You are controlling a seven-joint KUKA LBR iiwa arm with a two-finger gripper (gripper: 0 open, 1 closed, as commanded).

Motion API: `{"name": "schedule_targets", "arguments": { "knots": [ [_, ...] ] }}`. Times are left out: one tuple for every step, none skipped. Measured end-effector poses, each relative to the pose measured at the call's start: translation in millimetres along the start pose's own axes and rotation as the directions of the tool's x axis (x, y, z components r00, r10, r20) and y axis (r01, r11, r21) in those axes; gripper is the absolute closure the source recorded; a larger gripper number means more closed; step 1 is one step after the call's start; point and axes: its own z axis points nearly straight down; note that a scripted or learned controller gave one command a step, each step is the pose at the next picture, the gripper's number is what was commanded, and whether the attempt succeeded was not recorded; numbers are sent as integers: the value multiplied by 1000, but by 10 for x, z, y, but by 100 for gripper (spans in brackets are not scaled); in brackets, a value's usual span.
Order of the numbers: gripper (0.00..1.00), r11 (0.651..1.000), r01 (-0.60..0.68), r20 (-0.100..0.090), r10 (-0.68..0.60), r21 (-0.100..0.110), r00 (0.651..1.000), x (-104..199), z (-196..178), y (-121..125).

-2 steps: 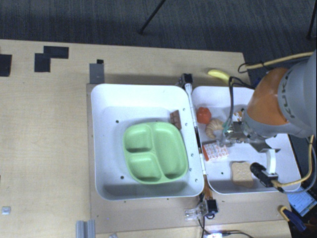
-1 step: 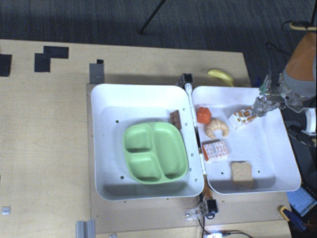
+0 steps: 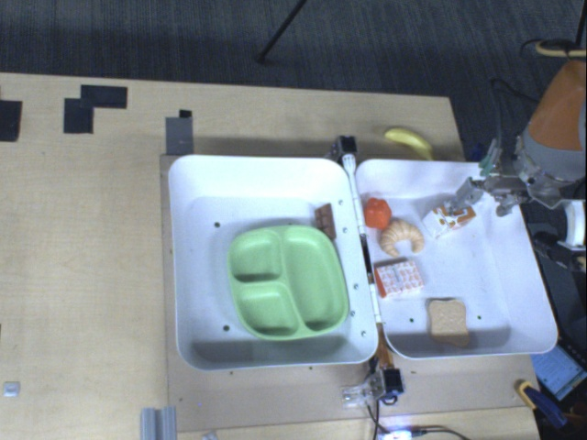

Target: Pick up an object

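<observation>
A green divided plate (image 3: 287, 280) lies in the left bin (image 3: 197, 186); a banana (image 3: 409, 140) rests on the bench (image 3: 83, 264).

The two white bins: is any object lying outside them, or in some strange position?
Yes. A banana lies on the bench just beyond the far edge of the right bin, apart from the other food inside it. Also, a small brown item sits in the left bin at the edge of the green divided tray.

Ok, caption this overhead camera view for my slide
Grey arm's gripper above small white packet in right white bin; green divided tray in left bin.
</observation>
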Motion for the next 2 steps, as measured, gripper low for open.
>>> {"name": "schedule_targets", "arguments": {
  "knots": [
    [0, 1000, 1, 4, -1, -17, 1000, 728, 605, 197],
    [100, 1000, 7, 8, -7, -27, 1000, 721, 463, 228]
  ]
}}
